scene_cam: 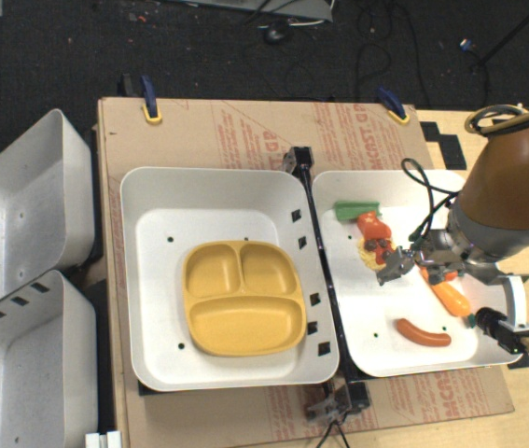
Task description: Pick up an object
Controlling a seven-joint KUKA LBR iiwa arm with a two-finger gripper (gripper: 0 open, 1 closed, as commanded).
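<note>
The right bin point(362, 342) holds several toy foods. A green block point(354, 211) lies at its far left, with a red and orange toy point(372, 230) just in front of it. An orange carrot point(451, 298) lies near the middle right. A red sausage point(423, 333) rests near the front edge. My gripper point(396, 265) hangs low over the bin's middle, just right of the red and orange toy and left of the carrot. Nothing shows clearly between its tips.
The left bin point(147, 213) carries a yellow divided tray point(243, 297). A black divider with clips point(315, 250) runs between the bins. The arm's orange band point(511, 180) looms over the right bin's far right corner. White containers point(21, 250) stand off the bench's left side.
</note>
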